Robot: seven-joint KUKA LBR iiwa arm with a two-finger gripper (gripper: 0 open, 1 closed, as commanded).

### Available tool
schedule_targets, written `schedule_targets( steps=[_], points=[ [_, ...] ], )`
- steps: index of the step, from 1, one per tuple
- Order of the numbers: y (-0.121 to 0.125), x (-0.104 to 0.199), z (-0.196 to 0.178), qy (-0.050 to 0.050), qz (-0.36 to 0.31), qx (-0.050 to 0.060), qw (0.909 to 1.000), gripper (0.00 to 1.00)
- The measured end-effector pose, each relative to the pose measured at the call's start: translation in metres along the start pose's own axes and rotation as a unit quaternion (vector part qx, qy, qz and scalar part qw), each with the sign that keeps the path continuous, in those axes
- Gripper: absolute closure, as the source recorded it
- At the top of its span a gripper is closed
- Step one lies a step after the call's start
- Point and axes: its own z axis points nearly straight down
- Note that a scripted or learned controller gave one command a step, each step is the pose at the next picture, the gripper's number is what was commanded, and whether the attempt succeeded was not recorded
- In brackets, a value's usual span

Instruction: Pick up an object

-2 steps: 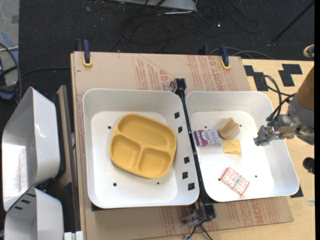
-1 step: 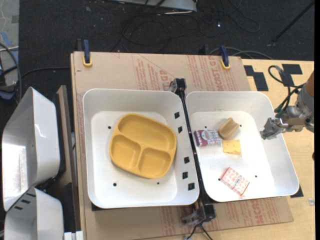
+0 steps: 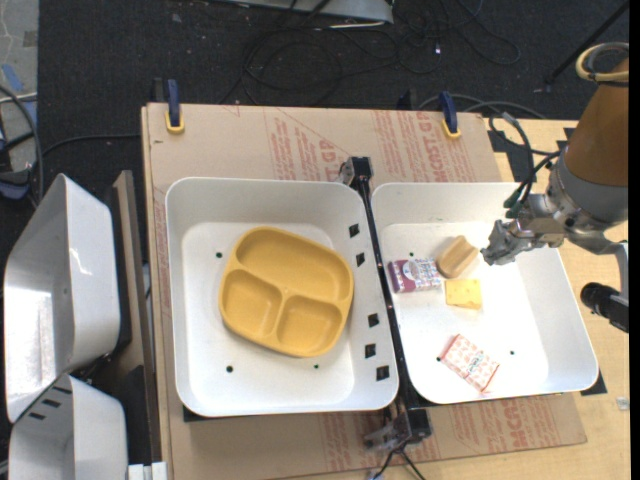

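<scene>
My gripper hovers over the right bin, just right of the tan bread-shaped block; finger state indiscernible. Yellow divided plate lies in the left bin.

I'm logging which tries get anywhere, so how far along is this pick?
Done: the arm has reached into the right bin, and the tool sits just right of the tan block. In hand: nothing visibly; whether it touches the block is unclear. Left: the grasp and lift. The yellow square, purple packet and patterned packet lie on the bin floor; the yellow tray lies in the left bin.
</scene>
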Motion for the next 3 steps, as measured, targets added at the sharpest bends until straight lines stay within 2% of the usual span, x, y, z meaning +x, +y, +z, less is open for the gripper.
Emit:
schedule_targets(
  steps=[3],
  points=[
    [0.061, 0.157, -0.003, 0.000, 0.000, 0.000, 1.0000, 1.00]
  ],
)
